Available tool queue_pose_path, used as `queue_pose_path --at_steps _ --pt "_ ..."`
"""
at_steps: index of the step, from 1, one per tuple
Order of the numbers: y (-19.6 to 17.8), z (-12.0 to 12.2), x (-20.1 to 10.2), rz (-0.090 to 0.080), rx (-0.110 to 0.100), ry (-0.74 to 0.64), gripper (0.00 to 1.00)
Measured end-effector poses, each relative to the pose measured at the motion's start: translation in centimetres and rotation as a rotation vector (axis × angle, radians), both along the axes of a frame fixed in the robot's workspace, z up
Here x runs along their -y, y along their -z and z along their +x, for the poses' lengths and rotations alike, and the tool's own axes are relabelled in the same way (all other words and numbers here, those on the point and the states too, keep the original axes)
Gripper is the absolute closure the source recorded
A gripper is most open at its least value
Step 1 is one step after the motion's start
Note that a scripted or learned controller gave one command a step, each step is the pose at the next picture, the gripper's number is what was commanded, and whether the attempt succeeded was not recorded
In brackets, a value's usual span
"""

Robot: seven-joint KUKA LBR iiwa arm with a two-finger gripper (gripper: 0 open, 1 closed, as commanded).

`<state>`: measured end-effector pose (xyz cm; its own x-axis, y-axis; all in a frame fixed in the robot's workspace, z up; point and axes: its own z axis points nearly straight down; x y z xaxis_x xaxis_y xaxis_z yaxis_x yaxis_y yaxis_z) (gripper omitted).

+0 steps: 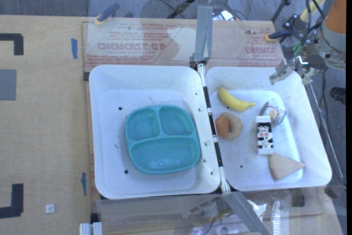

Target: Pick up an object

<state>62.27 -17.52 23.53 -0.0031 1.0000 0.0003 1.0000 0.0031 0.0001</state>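
Overhead view of the two-bin bench. The right bin [313, 135] holds five candidate objects: a banana [234, 99] near its upper left, a round doughnut-like piece [228, 125] just below it beside the divider, a small cow-patterned carton [264, 136] at centre, a small rounded item [274, 114] touching the carton's upper end, too small to identify, and a tan wedge [284, 166] toward the near right corner. All are judged light. The banana and wedge look smooth and probably toy-like, so liable to slip; the carton offers flat parallel sides and is the likeliest firm hold, taken across its narrow width. The gripper [290, 67] hangs over the bin's upper right rim, well apart from every object, holding nothing; its opening cannot be told. The left bin [104, 85] carries a teal divided plate [163, 138]. The bin floors are smooth white plastic, and spacing leaves approach room around the carton's long sides.
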Motion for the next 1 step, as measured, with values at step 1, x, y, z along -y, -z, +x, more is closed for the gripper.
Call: queue_pose_path --at_steps 1 --pt "14.95 -3.37 -2.03 -0.001 0.003 -0.02 0.0"
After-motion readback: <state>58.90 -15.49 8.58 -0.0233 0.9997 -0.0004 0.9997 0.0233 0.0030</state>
